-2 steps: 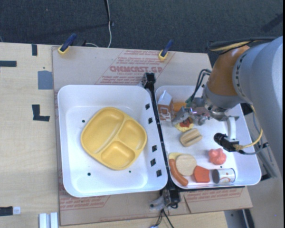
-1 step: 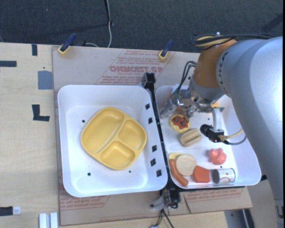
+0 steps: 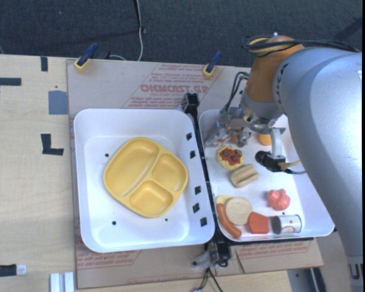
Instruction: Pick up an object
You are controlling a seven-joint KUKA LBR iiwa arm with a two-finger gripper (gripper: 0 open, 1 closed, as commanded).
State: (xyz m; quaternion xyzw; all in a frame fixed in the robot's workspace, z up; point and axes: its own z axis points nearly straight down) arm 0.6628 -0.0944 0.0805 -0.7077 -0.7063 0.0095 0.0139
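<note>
Arm: grey, orange band above the wrist, reaching in from the right and hanging over the far end of the right bin (image 3: 319, 221).
Hand (image 3: 230, 132): down low at the bin's far left corner, right above the little pizza (image 3: 230, 157); whether it is open or closed, I cannot tell, and nothing shows gripped in it.
Pizza: flat on the bin floor, just in front of the hand.
Hot dog bun (image 3: 243, 175): just beside the pizza, nearer the camera.
Near end of right bin: sausage (image 3: 229, 221), round cracker (image 3: 238, 210), orange block (image 3: 258, 223), small can (image 3: 287, 224) in a row; pink toy (image 3: 278, 199) just behind them.
Left bin (image 3: 88, 163): yellow divided plate (image 3: 146, 176) lying flat in the middle.
Table (image 3: 24, 163): pale wood, both bins side by side.
</note>
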